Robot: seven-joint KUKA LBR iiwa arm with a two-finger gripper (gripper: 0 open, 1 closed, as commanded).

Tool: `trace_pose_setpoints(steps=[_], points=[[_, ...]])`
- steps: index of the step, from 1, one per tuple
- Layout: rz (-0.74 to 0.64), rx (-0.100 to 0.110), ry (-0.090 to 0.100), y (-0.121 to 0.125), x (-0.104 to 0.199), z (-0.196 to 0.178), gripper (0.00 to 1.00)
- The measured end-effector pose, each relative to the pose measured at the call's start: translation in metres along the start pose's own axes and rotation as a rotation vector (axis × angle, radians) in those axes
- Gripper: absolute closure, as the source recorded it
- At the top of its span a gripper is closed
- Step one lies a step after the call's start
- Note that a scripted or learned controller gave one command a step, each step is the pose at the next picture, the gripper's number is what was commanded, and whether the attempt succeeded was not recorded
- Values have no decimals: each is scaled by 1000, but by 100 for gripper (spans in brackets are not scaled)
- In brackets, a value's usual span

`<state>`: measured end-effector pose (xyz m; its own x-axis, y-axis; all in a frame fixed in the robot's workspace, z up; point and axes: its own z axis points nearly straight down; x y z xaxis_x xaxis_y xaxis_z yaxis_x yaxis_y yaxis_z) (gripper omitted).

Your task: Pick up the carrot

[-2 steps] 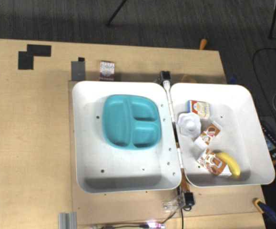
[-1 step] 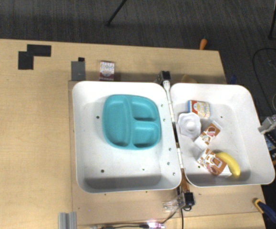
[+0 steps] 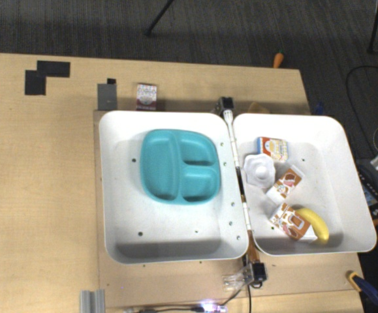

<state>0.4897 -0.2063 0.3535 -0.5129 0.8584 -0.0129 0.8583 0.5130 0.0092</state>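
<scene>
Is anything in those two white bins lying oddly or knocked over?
Somewhat: in the right white bin, the small printed cartons lie tipped at different angles, jumbled against a white cup and a yellow banana. The teal divided plate in the left white bin sits flat.

Light wood desk (image 3: 38,194) with black marker patches near its far left edge, dark grey carpeted floor (image 3: 241,25) beyond, thin black stand legs (image 3: 166,12) crossing carpet, even overhead light

Plate (image 3: 179,165) in left bin (image 3: 120,194) — banana (image 3: 314,223) right
</scene>
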Motion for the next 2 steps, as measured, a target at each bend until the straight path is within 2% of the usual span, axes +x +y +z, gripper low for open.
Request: trace_pose_setpoints(steps=[1, 2], points=[[-91, 8, 13, -2, 3, 106, 100], [-210, -5, -7, 1, -1, -12, 100]])
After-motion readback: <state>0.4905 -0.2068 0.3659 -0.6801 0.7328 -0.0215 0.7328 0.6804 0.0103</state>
